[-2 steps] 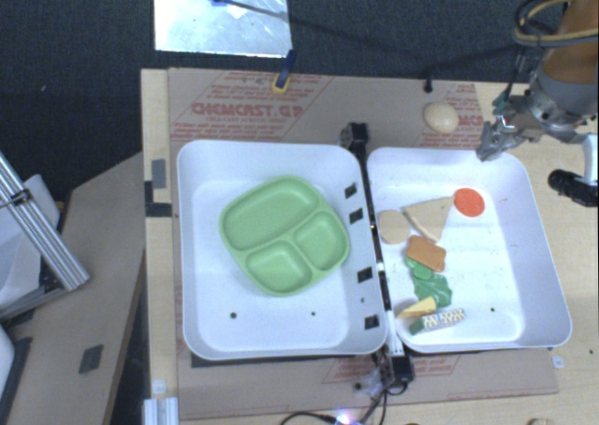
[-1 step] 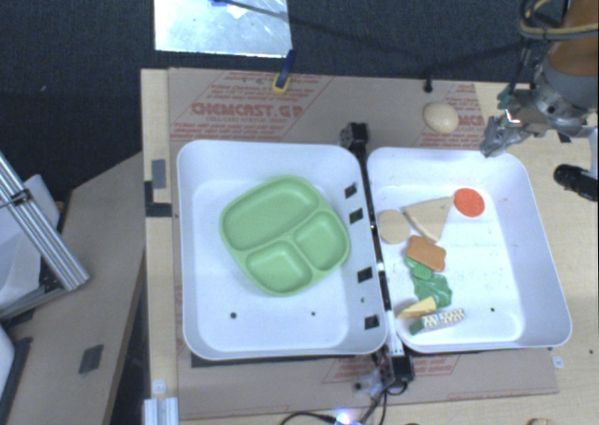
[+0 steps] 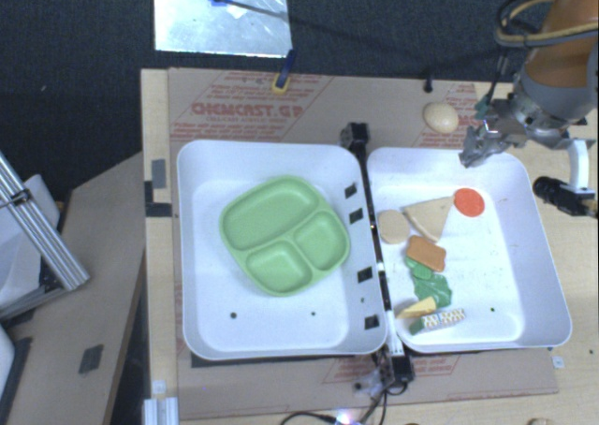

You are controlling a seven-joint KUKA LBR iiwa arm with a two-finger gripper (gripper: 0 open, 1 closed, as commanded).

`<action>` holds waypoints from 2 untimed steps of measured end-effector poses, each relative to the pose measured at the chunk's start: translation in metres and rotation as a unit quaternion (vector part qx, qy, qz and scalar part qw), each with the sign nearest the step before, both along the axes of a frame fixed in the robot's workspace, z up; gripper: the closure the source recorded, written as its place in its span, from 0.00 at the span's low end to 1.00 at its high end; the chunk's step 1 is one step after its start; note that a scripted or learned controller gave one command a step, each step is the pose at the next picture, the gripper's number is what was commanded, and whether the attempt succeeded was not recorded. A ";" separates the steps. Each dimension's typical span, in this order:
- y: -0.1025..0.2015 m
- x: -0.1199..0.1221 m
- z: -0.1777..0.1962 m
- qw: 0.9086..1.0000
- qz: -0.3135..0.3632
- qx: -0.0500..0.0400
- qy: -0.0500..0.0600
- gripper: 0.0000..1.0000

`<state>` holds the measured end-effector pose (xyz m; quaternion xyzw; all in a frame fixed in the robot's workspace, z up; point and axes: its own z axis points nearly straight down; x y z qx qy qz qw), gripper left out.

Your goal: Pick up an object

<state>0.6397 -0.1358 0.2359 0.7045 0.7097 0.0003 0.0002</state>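
Over the upper edge of the right bin [image 3: 538, 227], near the upper right of the frame, the hand [image 3: 471, 153] hangs at the end of the grey arm [image 3: 552, 86]; whether it is spread or closed I cannot tell, and nothing shows in its hold. Below it and to the left, toward that bin's left half, lies a cluster of small play-food pieces: a red disc [image 3: 469, 202], a tan wedge [image 3: 430, 217], a pale round piece [image 3: 393, 226], an orange-brown piece [image 3: 425, 253], green leafy pieces [image 3: 431, 283], a yellow piece [image 3: 418, 307] and a speckled bar [image 3: 442, 320]. The left bin [image 3: 201, 180] carries a green divided plate [image 3: 284, 234]. A beige egg-like object [image 3: 441, 117] sits on the desk [image 3: 393, 100] just above the right bin.

The red disc is nearest the hand and stands a little apart from the wedge. It looks light, stiff and probably smooth, so it may slip; being flat, it likely wants pinching across its rim.
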 end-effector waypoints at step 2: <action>0.093 -0.055 -0.007 1.000 -0.001 0.000 0.001 1.00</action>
